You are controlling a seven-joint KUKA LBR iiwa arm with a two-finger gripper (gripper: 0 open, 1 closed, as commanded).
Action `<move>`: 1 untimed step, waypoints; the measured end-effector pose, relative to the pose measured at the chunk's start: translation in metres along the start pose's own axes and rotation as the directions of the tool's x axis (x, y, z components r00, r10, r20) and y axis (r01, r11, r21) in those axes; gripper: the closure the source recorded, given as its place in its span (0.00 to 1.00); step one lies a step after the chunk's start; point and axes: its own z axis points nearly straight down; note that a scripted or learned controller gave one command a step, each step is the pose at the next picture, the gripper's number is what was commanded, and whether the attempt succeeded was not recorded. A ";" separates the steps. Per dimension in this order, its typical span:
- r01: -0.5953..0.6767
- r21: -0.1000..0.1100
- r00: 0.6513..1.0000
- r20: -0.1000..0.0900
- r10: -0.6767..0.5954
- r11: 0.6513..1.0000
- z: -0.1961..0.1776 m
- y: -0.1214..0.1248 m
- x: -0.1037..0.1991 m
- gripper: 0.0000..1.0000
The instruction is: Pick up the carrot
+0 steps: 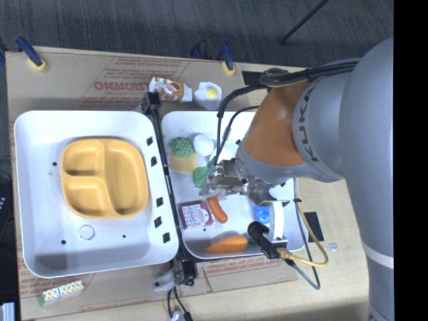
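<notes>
Your gripper sits low over the right bin, well apart from the carrot and on its far side. Its tip is buried among metal parts and the wrist, so you cannot tell how wide it stands or whether it has hold of anything. Nothing shows the carrot in its grasp.

The carrot lies flat on its side against the near wall of that bin, its length running along the wall. Between the carrot and the gripper lies a red sausage. A red and white packet rests just beside the sausage, up and left of the carrot. A small blue thing sits up and right of the carrot, partly under the arm.

Farther from the carrot, past the gripper, a green lump sits close by the tip. Beyond it are a yellow and green piece and a white egg.

Well left of the carrot, the left bin holds a yellow divided tray. Farthest from the carrot, outside the bins, stand a small carton and a fried egg.
</notes>
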 end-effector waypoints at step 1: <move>0.019 -0.003 1.000 0.000 -0.019 1.000 -0.065 -0.014 0.006 1.00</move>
